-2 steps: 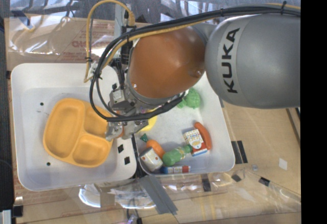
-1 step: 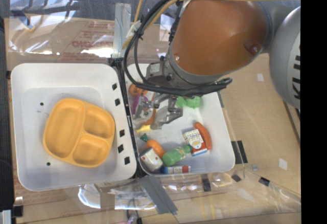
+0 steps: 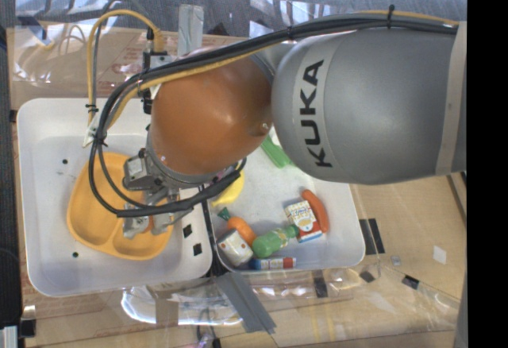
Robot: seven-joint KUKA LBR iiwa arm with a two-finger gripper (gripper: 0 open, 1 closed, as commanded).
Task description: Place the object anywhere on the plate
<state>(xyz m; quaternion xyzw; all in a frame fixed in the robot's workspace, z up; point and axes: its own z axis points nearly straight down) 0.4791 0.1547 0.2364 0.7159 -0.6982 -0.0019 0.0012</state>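
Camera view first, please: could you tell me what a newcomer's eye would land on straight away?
The grey KUKA arm with its orange band fills the middle, reaching in from the right over the left bin. Beneath it lies a yellow plate, with the gripper low over its right part. In the right bin, small toy foods cluster near the front edge.

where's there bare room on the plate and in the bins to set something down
Bare plate on its left and front lobes, past the gripper. Bare left bin floor along the left wall and front edge. The right bin is crowded at the front: carrots, carton, green bottle.
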